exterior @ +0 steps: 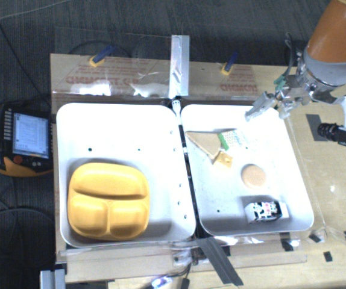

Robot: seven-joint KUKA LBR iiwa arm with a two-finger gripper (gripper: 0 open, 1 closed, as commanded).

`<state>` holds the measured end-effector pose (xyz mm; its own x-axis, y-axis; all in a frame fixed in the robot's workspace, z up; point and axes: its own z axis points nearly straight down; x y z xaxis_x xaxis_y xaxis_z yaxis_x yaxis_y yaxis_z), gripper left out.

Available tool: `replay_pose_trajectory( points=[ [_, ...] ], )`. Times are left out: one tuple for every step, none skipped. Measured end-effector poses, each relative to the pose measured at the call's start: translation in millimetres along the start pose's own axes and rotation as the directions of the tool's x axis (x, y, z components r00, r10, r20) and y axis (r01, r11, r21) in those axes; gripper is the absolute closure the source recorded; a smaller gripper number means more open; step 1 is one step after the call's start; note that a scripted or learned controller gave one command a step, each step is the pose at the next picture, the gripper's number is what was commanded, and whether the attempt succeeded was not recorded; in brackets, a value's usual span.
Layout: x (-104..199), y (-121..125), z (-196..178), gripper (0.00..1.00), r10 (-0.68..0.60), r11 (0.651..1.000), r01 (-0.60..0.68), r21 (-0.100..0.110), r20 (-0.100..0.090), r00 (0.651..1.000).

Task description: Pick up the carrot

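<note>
Teach pendant [23, 138]: lies off the bench's left edge, screen up, likely parked within an operator's reach.
Left bin [125, 114]: 1 thing in it, a big yellow bread-shaped block [108, 198] resting in the near-left corner, well away from the work.
Divider [185, 161]: the 2 bins meet here, rims touching.
Right bin [281, 161]: holds the small things. A tan wedge [204, 141] with a green-and-white packet [228, 139] just beside it lies toward the far-left corner; a round, flat, orange-tan slice [254, 175], which I take for the carrot, sits alone near the middle; a black-and-white patterned block [266, 210] lies by the near edge.
Gripper [263, 107]: hangs over the right bin's far-right corner, well apart from the carrot. I can't tell how its tool end stands; nothing shows in it.
Judgement: the pick looks not yet begun; the slice's open surroundings should allow a straight descent.
</note>
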<state>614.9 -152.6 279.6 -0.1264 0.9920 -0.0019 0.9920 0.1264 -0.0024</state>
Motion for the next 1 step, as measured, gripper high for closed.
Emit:
replay_pose_trajectory(
  points=[
    [-0.1, 0.0, -0.1, 0.00, 0.000, 1.000, 0.000, 0.000, 0.000, 1.000]
  ],
)
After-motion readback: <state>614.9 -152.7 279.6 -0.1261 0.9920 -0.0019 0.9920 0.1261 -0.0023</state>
